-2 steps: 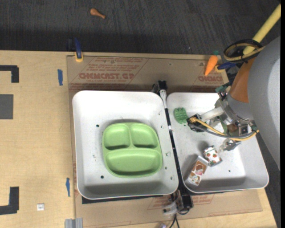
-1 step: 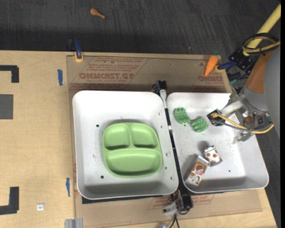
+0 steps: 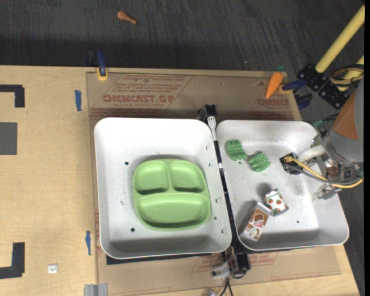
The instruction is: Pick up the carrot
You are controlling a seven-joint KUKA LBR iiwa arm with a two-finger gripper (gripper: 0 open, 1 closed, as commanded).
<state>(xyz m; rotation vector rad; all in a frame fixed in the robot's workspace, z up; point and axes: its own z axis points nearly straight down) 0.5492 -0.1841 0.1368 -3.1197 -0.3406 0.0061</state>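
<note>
A small orange carrot with a green top lies on the brown board behind the right bin, outside both bins. My gripper hangs over the right side of the right bin, under the grey wrist and its orange band. The carrot is well up and to the left of the gripper, with the bin's back rim between them. I see nothing held at the gripper.
The right bin holds two green toy pieces and two small printed cartons. A green divided plate sits in the left bin. A yellow pole and clamps stand at the back right. Another orange bit lies on the dark floor.
</note>
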